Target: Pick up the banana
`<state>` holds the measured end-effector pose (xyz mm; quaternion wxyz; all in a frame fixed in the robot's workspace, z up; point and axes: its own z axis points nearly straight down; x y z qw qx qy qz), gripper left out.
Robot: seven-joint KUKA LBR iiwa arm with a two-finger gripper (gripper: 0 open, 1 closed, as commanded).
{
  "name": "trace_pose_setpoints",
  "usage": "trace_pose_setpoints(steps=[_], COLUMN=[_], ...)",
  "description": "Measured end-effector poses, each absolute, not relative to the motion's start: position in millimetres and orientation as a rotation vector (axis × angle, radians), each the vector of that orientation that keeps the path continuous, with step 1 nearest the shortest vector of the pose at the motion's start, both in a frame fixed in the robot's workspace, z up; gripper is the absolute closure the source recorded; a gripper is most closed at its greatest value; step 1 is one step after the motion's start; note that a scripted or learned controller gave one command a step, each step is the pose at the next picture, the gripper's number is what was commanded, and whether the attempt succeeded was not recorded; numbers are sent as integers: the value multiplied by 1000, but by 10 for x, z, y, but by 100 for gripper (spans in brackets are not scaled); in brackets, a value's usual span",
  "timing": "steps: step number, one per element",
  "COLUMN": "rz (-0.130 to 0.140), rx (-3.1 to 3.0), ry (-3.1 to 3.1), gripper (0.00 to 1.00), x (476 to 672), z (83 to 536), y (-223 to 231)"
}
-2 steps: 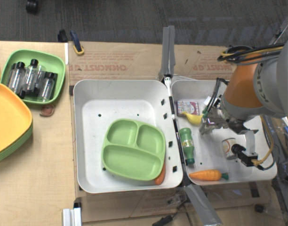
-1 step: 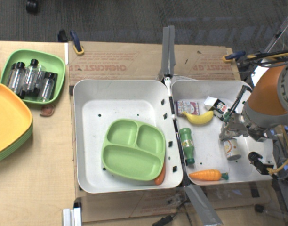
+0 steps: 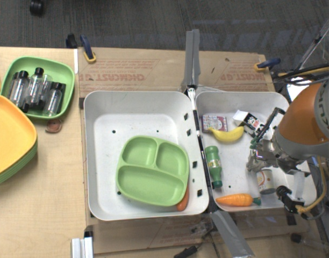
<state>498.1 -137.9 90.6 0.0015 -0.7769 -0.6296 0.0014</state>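
The yellow banana point(image 3: 228, 135) lies in the right bin point(image 3: 231, 100), in its upper middle, curved with its ends pointing up. It touches the lower edge of a pink packet point(image 3: 214, 123). My gripper point(image 3: 255, 159) hangs low over the right side of that bin, a short way to the right of the banana and below it in the view. Nothing of the banana is at the gripper. The grey arm with its orange band point(image 3: 309, 117) comes in from the right.
The right bin also holds a green bottle point(image 3: 213, 167), a carrot point(image 3: 237, 200), a small black-and-white item point(image 3: 249, 121) and a pale item point(image 3: 265, 179) under the gripper. In the left bin point(image 3: 100, 144) lies a green divided plate point(image 3: 154, 170).
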Motion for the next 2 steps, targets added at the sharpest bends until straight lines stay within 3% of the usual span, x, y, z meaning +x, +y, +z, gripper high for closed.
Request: trace_pose_setpoints(steps=[1,2], rz=[3,4], rx=[-2365,-2485], ry=[-2066,-1917], gripper=[100,100], x=[5353,4764], z=[926,906], y=[-1829,-1881])
